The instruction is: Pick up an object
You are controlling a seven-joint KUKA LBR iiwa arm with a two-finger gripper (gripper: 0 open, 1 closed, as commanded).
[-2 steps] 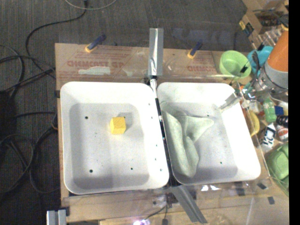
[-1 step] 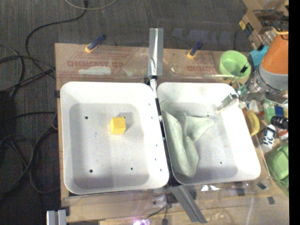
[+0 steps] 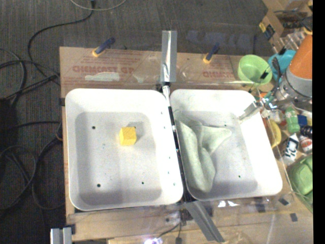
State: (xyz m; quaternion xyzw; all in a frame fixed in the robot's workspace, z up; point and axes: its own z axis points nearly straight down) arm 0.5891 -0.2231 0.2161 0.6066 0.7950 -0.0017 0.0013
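i'm on the approach: gripper (image 3: 250, 111) above the right bin (image 3: 264, 151), grip unreadable; next, descend onto the cloth (image 3: 203, 149).

— Brown bench (image 3: 76, 65), faded red print across the top. Carries two shallow white bins side by side: left bin (image 3: 81, 100), right bin (image 3: 264, 151).

— Also two clamps on the back edge, blue-handled (image 3: 103, 47) and (image 3: 211, 53). Dark carpet (image 3: 30, 14) underneath, cables (image 3: 35, 39) lying around.
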